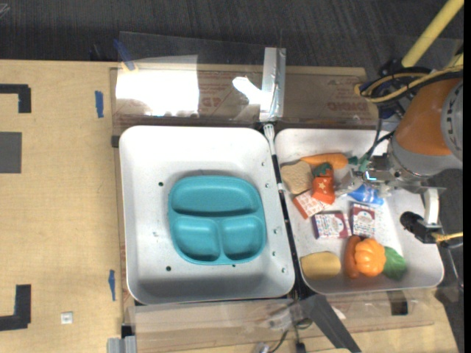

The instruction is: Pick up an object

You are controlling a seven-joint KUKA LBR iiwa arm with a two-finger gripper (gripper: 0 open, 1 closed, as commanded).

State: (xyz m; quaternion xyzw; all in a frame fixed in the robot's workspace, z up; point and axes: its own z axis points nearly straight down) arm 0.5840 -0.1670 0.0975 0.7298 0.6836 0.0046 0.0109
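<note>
Reaching in over the right edge of the right bin (434, 271), the grey arm with its orange band (434, 120) holds its gripper (372, 173) low above the objects heaped in that bin's far half. No object can be seen between the gripper's tips, and their state cannot be told from this view, since the wrist hides them.

Candidate objects all lie in the right bin. Along the far edge rests a carrot (325, 159), with a slice of bread (296, 176) just beside it toward the bin's left edge and a small red item (324, 187) touching the bread's right side. A blue-and-white packet (366, 195) sits directly under the gripper. Near the middle lie two small purple-edged cartons (330, 225), side by side, with a pink-and-white card (309, 204) next to them. Along the near edge stand a potato-like yellow piece (321, 264), an orange pumpkin (366, 257) and a green item (395, 263) touching the pumpkin.

The left bin (140, 197) carries a teal divided tray (217, 219) at its centre.

Progress, as judged: the approach appears made, yet nothing is lifted; every object rests on the bin floor. Closing on an item, most plausibly the blue-and-white packet or the red item, and raising it clear remain to be done.
</note>
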